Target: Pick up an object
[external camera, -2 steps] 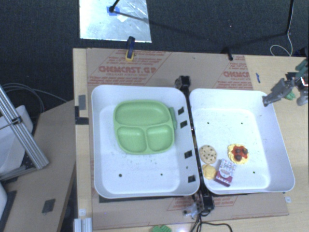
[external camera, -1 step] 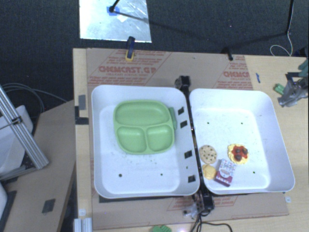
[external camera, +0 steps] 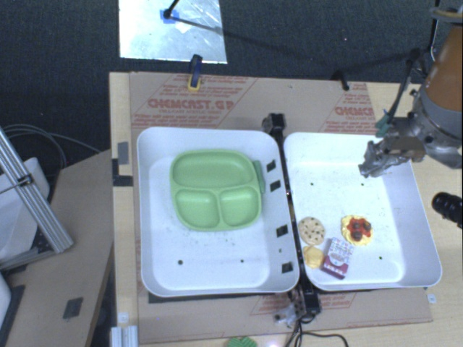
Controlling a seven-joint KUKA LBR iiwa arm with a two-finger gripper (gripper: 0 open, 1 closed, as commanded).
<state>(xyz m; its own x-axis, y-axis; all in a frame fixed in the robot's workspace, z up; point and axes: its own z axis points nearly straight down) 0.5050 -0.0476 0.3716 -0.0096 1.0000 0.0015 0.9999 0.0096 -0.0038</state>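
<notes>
no pick yet. hand (external camera: pixel 370 166) over right bin (external camera: pixel 416 194) far edge, grip state unclear. cookie (external camera: pixel 312 230), tart (external camera: pixel 357 229), packet (external camera: pixel 337 258) untouched near front edge.

The arm (external camera: pixel 443 100) is grey metal with an orange band above the wrist. A thin dark cable runs alongside it. Its gripper (external camera: pixel 370 166) is a blocky grey assembly, blurred, with what may be teal markings.
</notes>
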